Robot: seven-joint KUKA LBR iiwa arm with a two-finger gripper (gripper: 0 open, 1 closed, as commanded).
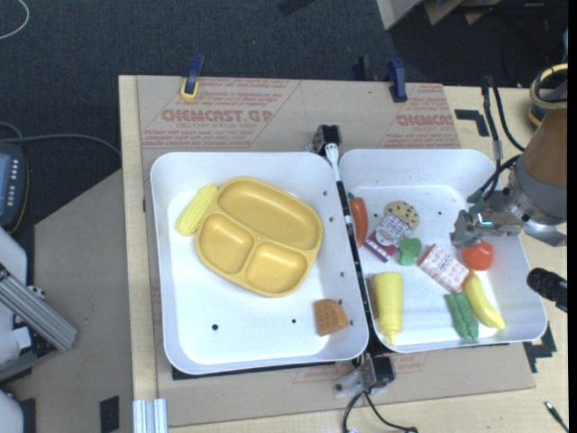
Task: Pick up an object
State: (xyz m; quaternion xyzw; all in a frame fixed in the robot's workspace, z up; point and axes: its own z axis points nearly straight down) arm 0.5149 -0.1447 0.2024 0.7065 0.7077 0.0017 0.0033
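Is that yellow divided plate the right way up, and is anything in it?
Upright and empty: the yellow plate shows three bare compartments facing up.

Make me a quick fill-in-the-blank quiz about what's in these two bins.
1. The yellow divided tray lies in the ____ bin.
2. The corn cob rests against the tray's ____ edge.
3. The cookie lies in the ____ bin.
4. The hand hangs just above a small ____ tomato.

Missing words: left; left; right; red

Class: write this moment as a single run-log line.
arm: over right bin | gripper: above tomato | held: nothing seen | left bin: yellow tray
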